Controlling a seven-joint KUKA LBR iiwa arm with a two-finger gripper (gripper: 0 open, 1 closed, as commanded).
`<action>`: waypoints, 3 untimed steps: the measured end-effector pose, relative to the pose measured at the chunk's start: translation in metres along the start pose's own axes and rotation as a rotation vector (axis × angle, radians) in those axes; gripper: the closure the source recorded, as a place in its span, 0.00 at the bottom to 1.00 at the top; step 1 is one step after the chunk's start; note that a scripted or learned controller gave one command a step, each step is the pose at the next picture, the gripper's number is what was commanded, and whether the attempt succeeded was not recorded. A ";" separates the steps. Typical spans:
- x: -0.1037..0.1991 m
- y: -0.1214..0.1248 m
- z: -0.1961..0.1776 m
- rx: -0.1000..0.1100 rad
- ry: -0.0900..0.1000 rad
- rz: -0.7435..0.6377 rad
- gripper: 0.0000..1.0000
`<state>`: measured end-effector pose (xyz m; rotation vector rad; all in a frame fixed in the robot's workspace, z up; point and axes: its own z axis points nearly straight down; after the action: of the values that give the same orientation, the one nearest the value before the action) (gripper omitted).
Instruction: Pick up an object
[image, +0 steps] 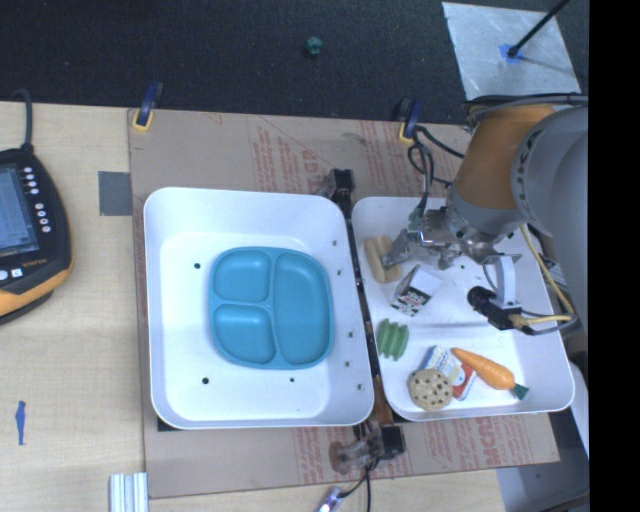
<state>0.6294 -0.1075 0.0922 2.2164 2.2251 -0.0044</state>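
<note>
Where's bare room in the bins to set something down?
Left bin: white floor around the blue divided plate, widest along the near edge. Right bin: crowded with carrot, cookie, green pod and gripper.

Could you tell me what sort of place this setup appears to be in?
Most likely a robotics lab bench rigged for grasping trials. A grey and orange arm reaches over two white bins, toy food such as a carrot and cookie lies in the right one, and a teach pendant rests alongside.
</note>
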 end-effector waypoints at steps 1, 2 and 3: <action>0.013 0.009 0.000 0.000 0.000 -0.002 0.00; -0.005 0.027 0.000 0.000 0.003 0.001 0.00; 0.004 -0.049 -0.015 0.003 0.002 -0.001 0.00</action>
<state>0.5804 -0.1039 0.1070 2.2176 2.2285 -0.0061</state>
